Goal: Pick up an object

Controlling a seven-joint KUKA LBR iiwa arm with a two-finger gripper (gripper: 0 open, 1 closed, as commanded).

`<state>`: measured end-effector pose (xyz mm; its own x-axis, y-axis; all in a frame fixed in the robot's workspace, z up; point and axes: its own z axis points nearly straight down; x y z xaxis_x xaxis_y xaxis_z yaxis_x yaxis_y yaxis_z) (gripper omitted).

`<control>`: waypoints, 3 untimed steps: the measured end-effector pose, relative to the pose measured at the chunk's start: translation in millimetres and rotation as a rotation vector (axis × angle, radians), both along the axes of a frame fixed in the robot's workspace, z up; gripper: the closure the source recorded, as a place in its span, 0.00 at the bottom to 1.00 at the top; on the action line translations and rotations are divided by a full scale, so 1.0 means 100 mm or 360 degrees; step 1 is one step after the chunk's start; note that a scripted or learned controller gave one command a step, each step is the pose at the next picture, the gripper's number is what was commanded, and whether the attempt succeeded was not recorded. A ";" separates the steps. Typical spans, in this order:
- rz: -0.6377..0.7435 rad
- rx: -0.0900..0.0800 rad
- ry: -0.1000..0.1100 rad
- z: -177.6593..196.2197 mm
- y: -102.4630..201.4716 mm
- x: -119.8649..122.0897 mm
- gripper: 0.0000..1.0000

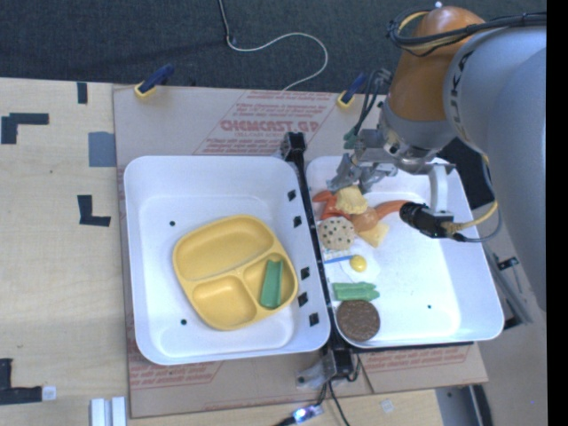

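My gripper (351,183) hangs over the back left corner of the right bin (444,282), open, with its tips just above a heap of toy food. Directly beneath it lies a pale yellow piece (351,201) next to an orange-red piece (389,209). In front of these sit a speckled round cookie (336,232) and a yellow chunk (374,232). Nothing shows between the fingers.
Further forward in the right bin are a small yellow ball (358,263), a green pod (355,289) and a brown round patty (358,319). The left bin (151,193) holds a yellow divided plate (217,260) with a green piece (272,282) on it. A black divider (306,229) separates the bins.
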<state>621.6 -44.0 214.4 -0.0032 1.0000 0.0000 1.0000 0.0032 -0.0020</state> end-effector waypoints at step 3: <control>-0.0002 -0.0001 -0.0001 0.04 0.08 0.03 1.00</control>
